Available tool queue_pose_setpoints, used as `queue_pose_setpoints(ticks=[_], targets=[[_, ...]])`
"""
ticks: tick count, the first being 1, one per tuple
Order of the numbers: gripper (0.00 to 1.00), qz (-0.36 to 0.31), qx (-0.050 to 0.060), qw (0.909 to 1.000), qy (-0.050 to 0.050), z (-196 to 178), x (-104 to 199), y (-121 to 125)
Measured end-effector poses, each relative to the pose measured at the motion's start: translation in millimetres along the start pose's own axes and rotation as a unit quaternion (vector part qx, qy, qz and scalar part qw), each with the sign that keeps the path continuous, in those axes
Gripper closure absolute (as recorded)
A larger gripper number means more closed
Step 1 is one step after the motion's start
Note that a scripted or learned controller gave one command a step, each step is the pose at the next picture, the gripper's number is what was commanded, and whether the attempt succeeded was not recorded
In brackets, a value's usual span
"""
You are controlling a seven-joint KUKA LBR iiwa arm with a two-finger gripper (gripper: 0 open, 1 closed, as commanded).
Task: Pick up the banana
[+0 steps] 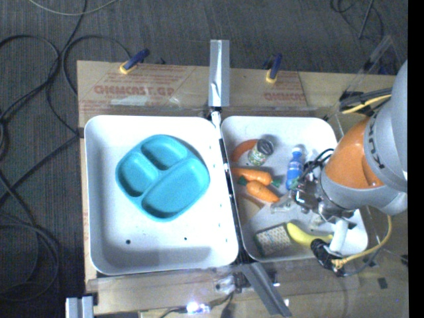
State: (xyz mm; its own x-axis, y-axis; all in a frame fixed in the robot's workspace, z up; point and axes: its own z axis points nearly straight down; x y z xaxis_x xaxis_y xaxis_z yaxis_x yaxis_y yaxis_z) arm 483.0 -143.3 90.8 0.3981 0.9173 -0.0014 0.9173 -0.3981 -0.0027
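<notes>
Banana (303, 234): lying at the front of the right bin (278, 126) beside a grey sponge (271, 239), under the gripper (306, 197), whose grip state cannot be told; not lifted, pickup outstanding.

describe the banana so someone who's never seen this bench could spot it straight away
Look in the right-hand shallow white bin, at its near edge under the grey and orange arm. The curved yellow banana lies there beside a grey ridged grater-like block, partly covered by the arm's end effector. It is the only yellow thing in the bin; the two orange carrots lie farther back.
</notes>
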Motion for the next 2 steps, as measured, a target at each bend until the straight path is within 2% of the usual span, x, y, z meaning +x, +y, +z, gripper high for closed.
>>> queue_pose_setpoints(ticks=[1,2], targets=[[1.00,-0.001,0.003,1.0000,0.000,-7,1,-2],[1.00,-0.041,0.003,0.9992,-0.001,-81,34,-16]])
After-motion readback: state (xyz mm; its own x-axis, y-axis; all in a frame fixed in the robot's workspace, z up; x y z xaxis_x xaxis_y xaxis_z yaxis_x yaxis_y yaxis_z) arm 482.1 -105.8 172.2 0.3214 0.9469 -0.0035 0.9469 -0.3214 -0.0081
